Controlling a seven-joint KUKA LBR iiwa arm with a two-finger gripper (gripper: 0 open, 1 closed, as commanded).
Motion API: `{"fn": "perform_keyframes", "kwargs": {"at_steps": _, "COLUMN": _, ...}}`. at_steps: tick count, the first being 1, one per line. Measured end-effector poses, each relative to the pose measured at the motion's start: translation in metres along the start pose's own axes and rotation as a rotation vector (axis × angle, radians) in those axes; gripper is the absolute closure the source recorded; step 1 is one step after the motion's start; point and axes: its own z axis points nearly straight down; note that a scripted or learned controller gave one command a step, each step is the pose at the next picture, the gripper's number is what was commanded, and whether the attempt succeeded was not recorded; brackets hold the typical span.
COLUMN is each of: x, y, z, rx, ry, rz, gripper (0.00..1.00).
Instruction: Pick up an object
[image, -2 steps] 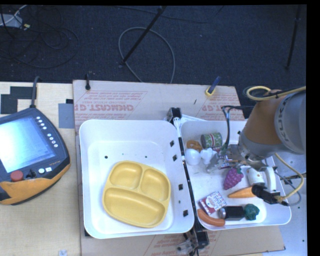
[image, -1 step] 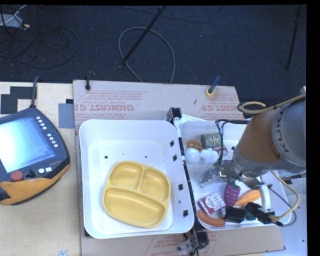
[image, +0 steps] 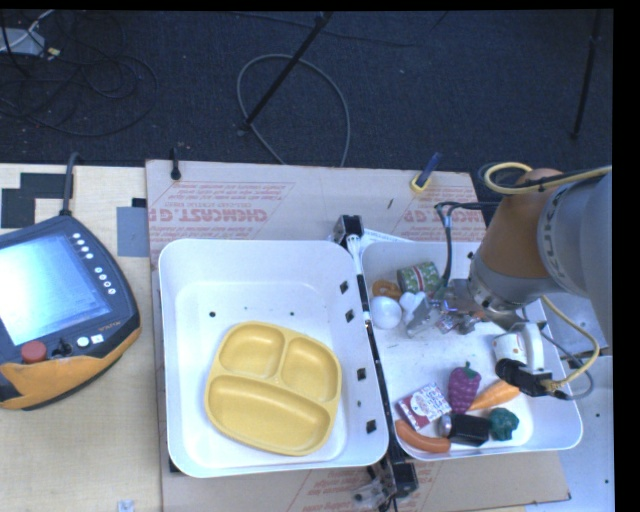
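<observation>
The gripper (image: 428, 318) is seen low over the right bin (image: 560, 440), near its far left corner, beside a white egg (image: 385, 312) and a green can (image: 419, 277); whether it is open or closed cannot be told. An orange carrot (image: 493, 396) lies toward the near right corner, its long axis slanting across the bin. A yellow divided tray (image: 272, 386) sits in the left bin (image: 190, 290).

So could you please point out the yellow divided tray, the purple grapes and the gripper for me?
Yellow divided tray (image: 273, 388): camera view, on its large front compartment.
Purple grapes (image: 462, 387): camera view, middle of the bunch.
Gripper (image: 424, 318): camera view, between its fingertips.
</observation>
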Motion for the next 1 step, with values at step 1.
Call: {"fn": "perform_keyframes", "kwargs": {"at_steps": 1, "x": -0.0158, "y": -0.0662, "z": -0.0008, "rx": -0.001, "ry": 0.001, "rz": 0.007, "gripper": 0.00}}
